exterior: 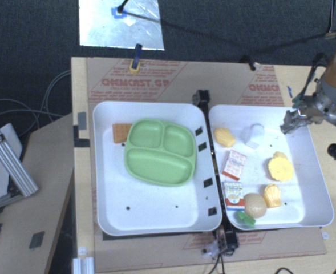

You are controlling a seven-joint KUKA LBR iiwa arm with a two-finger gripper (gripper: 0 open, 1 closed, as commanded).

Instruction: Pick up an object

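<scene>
While above the right bin's (pixel 316 170) far corner, hand (pixel 293 121) well apart from yellow piece (pixel 280 168).

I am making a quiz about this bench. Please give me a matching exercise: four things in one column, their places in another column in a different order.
Things:
1. green plate
2. gripper
3. brown cracker
4. red and white packet

Places:
A. middle of the right bin
B. left bin, partly under the plate's edge
C. over the right bin's far right corner
D. centre of the left bin

Pairs: 1-D, 2-C, 3-B, 4-A
</scene>
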